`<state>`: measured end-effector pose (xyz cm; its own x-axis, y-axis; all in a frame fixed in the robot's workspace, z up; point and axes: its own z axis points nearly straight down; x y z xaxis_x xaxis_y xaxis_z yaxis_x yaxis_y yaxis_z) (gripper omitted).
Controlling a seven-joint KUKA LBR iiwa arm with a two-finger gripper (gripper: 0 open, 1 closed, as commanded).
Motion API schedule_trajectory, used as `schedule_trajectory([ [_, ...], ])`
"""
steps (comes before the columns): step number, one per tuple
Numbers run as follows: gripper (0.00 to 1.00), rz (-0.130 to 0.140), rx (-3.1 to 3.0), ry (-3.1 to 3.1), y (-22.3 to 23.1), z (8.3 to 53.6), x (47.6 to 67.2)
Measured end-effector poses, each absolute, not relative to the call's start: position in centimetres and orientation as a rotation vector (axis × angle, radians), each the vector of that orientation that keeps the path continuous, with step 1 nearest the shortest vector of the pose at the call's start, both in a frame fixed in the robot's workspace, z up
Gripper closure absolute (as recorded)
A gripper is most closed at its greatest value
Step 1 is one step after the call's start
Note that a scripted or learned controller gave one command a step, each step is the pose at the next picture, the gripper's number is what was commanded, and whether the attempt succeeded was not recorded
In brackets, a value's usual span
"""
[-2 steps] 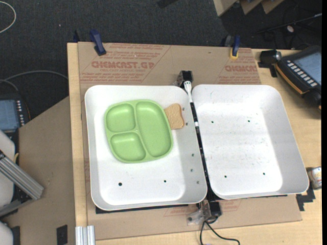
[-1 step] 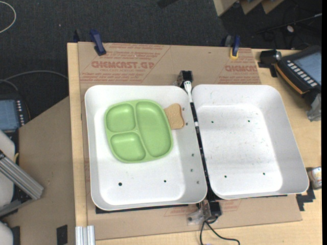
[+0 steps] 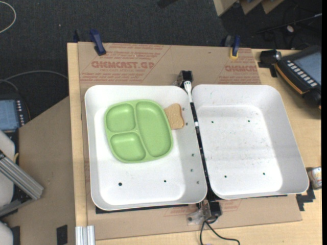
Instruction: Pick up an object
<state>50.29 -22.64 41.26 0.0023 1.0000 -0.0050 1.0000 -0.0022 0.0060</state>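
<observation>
A brown board (image 3: pixel 133 60) printed with red lettering covers the bench, and the two white bins sit on it side by side, touching along their inner edges. The right bin (image 3: pixel 245 152) holds only dark specks and a few small dots on its floor. The left bin (image 3: pixel 138 188) holds a green plate (image 3: pixel 138 130) with three compartments, lying flat in the far-left part of the bin. A tan, bread-like slice (image 3: pixel 175 116) lies flat just right of the plate, touching its far-right rim and close to the bin's right wall. A blue clamp (image 3: pixel 97 42) grips the board's far edge on the left, and a smaller blue-and-yellow clamp (image 3: pixel 235 46) grips it on the right. A black clip (image 3: pixel 186 77) sits at the far end of the seam between the bins. Whether the pincer is spread or pressed together, I cannot tell.
</observation>
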Motion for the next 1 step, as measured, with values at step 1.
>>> schedule_trajectory([
  [1, 1.00, -0.005, 2.229, 2.227, -19.88, 32.93, 47.76],
])
